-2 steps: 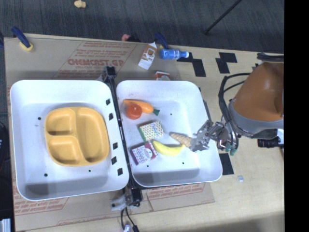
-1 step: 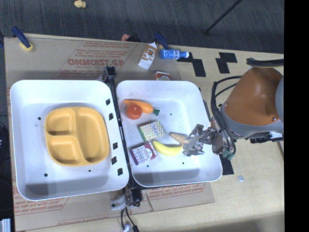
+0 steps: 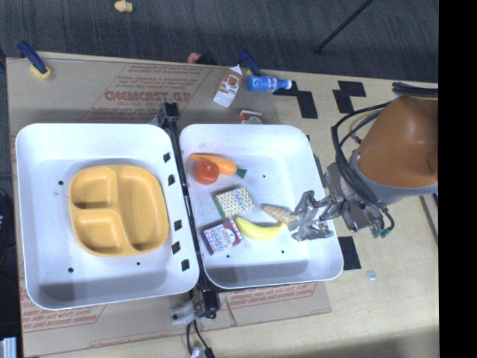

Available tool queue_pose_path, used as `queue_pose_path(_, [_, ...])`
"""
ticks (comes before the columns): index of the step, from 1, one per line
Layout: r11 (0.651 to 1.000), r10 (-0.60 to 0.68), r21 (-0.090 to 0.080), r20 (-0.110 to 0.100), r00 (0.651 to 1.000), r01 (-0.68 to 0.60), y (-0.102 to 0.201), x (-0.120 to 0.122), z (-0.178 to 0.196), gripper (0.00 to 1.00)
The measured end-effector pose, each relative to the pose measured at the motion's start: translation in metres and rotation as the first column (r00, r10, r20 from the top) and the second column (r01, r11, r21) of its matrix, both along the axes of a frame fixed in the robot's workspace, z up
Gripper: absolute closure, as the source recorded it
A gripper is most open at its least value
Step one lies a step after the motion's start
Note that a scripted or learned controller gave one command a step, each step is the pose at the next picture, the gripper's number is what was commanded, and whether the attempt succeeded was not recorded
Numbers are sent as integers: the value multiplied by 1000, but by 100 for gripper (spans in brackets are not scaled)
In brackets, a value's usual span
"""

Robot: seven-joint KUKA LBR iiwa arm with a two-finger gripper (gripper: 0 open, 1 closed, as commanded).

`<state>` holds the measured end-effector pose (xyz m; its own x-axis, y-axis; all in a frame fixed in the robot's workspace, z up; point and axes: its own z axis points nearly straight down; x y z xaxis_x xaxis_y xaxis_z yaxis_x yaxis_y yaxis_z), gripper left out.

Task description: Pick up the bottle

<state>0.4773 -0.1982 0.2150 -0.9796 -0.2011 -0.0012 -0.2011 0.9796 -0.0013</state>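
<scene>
- Two shallow white plastic bins side by side on tan cardboard-covered surface [image 3: 350,304]; left bin [image 3: 37,200], right bin [image 3: 291,148].
- Yellow moulded three-compartment tray [image 3: 119,209], smooth, rounded corners, in left bin.
- In right bin: orange carrot-shaped toy [image 3: 212,164] with green tip, round orange-red ball-like piece [image 3: 207,172] touching it, small green-patterned square packet [image 3: 233,201], red-and-white flat packet [image 3: 220,236], glossy yellow plastic banana [image 3: 259,230], tan ridged cone-like piece [image 3: 274,212] just above banana.
- Metallic two-finger end effector [image 3: 307,216] at right side of right bin, fingers spread apart, nothing between them; tips just beside cone piece and banana end.
- Grey arm with orange band [image 3: 402,144] entering from right, dark cables looped beside it.
- Small blue plastic bottle [image 3: 264,84], lying on its side on the surface beyond the right bin's far rim, outside both bins, well apart from the end effector.
- Small brown-white carton [image 3: 228,86] just left of bottle.
</scene>
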Motion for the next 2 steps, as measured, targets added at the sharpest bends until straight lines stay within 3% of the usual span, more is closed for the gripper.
queue_pose_path(1, [990,-138,0,1,990,138,-1,6,-4,100])
queue_pose_path(2, [953,-303,0,1,953,303,-8,5,3,100])
